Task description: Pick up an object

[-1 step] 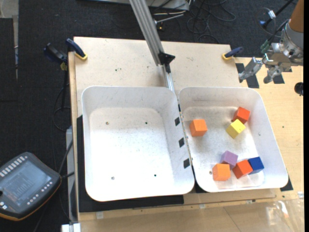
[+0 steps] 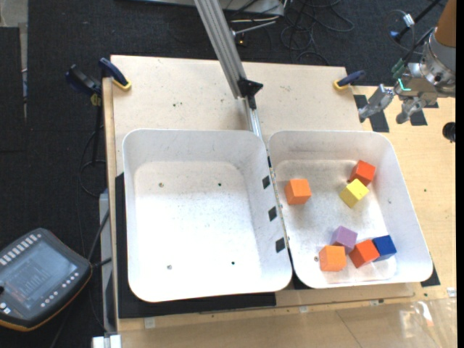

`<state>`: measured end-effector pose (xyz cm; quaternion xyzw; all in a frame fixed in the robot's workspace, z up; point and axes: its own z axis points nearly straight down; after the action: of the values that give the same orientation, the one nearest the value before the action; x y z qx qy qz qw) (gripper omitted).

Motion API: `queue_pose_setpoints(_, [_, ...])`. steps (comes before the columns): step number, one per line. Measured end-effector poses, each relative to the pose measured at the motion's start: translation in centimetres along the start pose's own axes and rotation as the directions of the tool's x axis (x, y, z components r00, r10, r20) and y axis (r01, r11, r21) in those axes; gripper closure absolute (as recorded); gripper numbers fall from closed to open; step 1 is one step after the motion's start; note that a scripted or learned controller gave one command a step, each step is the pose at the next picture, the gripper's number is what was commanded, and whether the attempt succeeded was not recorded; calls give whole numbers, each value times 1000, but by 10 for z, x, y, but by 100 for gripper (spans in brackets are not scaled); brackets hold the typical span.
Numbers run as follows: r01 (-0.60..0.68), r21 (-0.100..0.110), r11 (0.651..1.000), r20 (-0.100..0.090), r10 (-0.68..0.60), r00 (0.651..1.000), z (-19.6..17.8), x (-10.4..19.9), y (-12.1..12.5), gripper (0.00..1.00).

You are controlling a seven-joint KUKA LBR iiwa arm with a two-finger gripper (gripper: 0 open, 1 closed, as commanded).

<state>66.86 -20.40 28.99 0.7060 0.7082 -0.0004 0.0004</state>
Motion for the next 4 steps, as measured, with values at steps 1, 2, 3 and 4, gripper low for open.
queue_pose_setpoints(1, [-4, 5, 1000, -1, 4, 1000, 46, -5, -5, 0])
queue_pose_setpoints(2, [-4, 6, 1000, -2, 4, 1000, 107, -12, -9, 0])
queue_pose_setpoints(3, [-3, -4, 1000, 3, 3, 1000, 166, -10, -13, 0])
queue_pose_setpoints(4, [-2, -12, 1000, 4, 2, 1000, 150, -10, -10, 100])
